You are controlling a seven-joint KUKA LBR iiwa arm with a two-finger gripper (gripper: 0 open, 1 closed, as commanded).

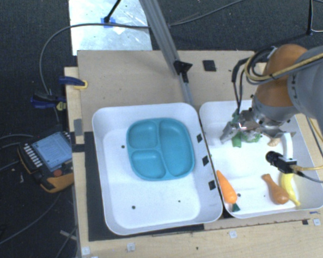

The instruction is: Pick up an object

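Note:
My gripper [234,133] hangs low over the far left part of the right bin [318,200]. A green object [238,141] lies right under it, partly hidden by the gripper, and I cannot tell whether it is held. An orange carrot [226,187] lies at the bin's near left edge. A brown drumstick [275,190] and a yellow banana [289,187] lie side by side at the near right.
The left bin [114,210] holds a blue divided plate [160,148]. A small beige piece [274,143] peeks out beside the wrist in the right bin. A grey pole [164,35] slants over the bench behind the bins.

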